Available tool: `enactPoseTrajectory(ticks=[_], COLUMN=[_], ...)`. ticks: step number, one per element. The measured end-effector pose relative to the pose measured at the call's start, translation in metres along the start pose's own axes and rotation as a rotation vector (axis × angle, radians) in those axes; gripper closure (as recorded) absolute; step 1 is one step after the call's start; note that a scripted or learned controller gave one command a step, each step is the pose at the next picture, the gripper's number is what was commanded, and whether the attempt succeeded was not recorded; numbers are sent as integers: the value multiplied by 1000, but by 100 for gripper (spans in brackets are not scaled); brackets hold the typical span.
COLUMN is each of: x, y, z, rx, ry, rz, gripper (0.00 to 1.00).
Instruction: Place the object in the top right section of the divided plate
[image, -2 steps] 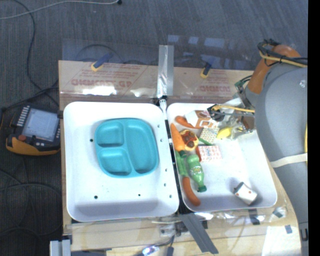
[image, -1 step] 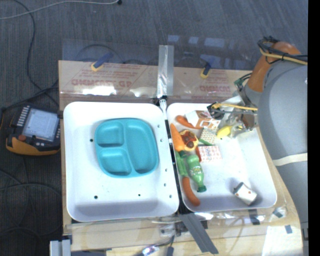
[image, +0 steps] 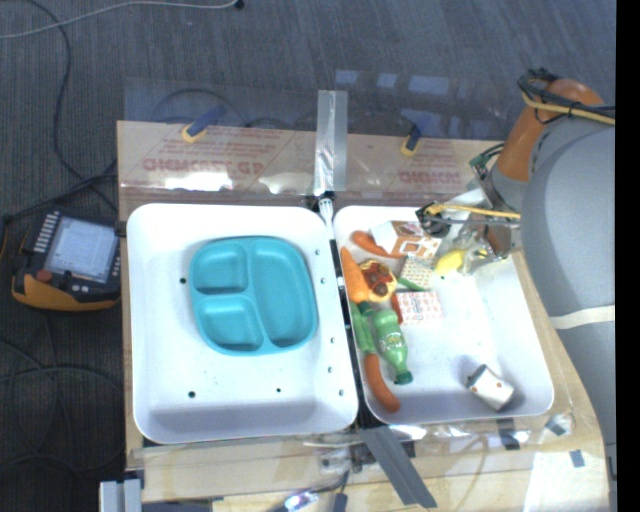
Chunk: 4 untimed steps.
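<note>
Jaws: at the end of the grey arm (image: 580, 230), low over the far right corner of the right bin (image: 530, 330), among dark cables and metal parts.
Jaws state: cannot tell; the wrist hardware hides how they stand.
Orange band (image: 525, 140): above the jaws, on the far side of the wrist.
Yellow piece (image: 450, 262): just beside the jaws, on the side toward the plate, lying on the bin floor.
Patterned card box (image: 415, 240): near the jaws, a little beyond the yellow piece.
Red-and-white checked packet (image: 418, 305): nearer the camera than the jaws, close to the yellow piece.
Carrot (image: 352, 278): well apart from the jaws, along the right bin's wall next to the other bin.
Green bottle (image: 385, 335): beyond the packet from the jaws, lying on its side, its cap toward the camera.
Sausage (image: 378, 380): farthest from the jaws within this bin, at the near corner below the bottle.
White-and-grey block (image: 490, 385): straight toward the camera from the jaws, alone near the bin's front wall.
Task object: which piece it is cannot be told; every loose piece lies in the right bin.
Divided plate (image: 255, 292): teal, well apart from the jaws, in the middle of the left bin (image: 160, 380).
Top right section (image: 285, 290): the plate's part closest to the jaws.
Tabletop (image: 560, 420): carries both bins side by side.
</note>
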<state>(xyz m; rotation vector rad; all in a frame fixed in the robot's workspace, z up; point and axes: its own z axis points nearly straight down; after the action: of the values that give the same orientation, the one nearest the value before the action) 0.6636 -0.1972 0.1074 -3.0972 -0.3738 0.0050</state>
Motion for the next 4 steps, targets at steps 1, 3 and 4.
enactPoseTrajectory(ticks=[1, 3, 4], x=[0, -20, -18], y=[-1, 3, -2], z=[-8, 17, 8], rx=[-1, -4, 0], ry=[-7, 17, 14], rz=[-5, 17, 8], gripper=[100, 100, 100])
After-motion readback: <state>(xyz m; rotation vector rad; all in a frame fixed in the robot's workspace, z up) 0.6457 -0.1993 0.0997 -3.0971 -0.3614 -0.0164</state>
